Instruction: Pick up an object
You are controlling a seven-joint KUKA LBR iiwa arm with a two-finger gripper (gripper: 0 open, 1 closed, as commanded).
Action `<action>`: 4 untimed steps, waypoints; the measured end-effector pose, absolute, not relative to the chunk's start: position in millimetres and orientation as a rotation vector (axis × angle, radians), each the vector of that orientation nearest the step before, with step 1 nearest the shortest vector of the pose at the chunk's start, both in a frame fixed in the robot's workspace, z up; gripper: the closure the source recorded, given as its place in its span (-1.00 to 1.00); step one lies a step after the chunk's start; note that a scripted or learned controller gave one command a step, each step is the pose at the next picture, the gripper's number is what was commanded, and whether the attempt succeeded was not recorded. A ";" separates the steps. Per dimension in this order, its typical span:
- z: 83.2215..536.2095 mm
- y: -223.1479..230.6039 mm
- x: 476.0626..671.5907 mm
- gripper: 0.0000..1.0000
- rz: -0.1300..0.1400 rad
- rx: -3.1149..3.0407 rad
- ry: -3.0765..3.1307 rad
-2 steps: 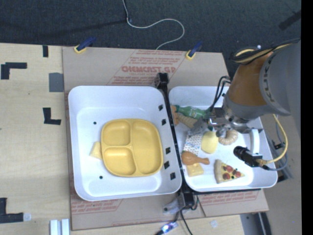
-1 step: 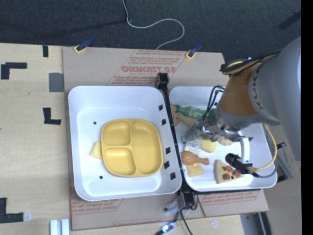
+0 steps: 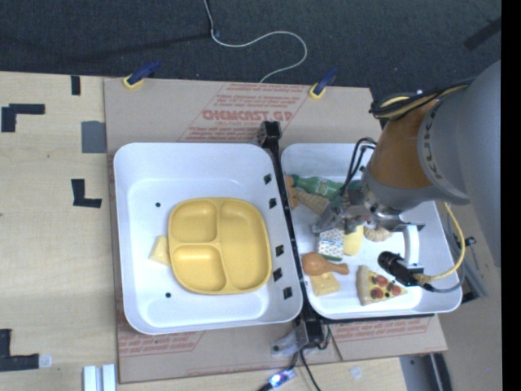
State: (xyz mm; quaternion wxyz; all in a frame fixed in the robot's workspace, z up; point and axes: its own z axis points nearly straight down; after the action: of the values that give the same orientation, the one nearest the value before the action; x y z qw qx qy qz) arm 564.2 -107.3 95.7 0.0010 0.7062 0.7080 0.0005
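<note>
My gripper [image 3: 340,224] hangs low in the right bin [image 3: 431,304], among a cluster of toy foods. Right under it lie a grey patterned block [image 3: 330,242] and a pale yellow piece [image 3: 353,240]. A green bottle-like item [image 3: 313,187] lies toward the bin's back left. An orange drumstick-like piece [image 3: 317,262] and a tan wedge [image 3: 326,283] sit near the front left. A pizza slice [image 3: 379,287] rests at the front. The wrist hides the fingertips.
The left bin [image 3: 130,177] holds a yellow divided plate [image 3: 220,244] with a pale yellow wedge [image 3: 159,251] beside its left edge. A black divider [image 3: 281,202] runs between the bins. The big grey and orange arm [image 3: 423,149] overhangs the right bin's back right.
</note>
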 end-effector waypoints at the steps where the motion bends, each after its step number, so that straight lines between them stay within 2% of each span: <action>1: 138.9 -106.0 570.2 1.00 0.003 2.218 2.222; 3: 226.8 -111.7 572.7 1.00 0.003 2.218 2.222; 4: 215.0 -68.2 537.3 1.00 -0.004 2.220 2.229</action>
State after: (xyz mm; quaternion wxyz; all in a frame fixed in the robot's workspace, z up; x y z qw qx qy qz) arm 537.3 -68.2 215.0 -0.0022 0.7056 0.7086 -0.0013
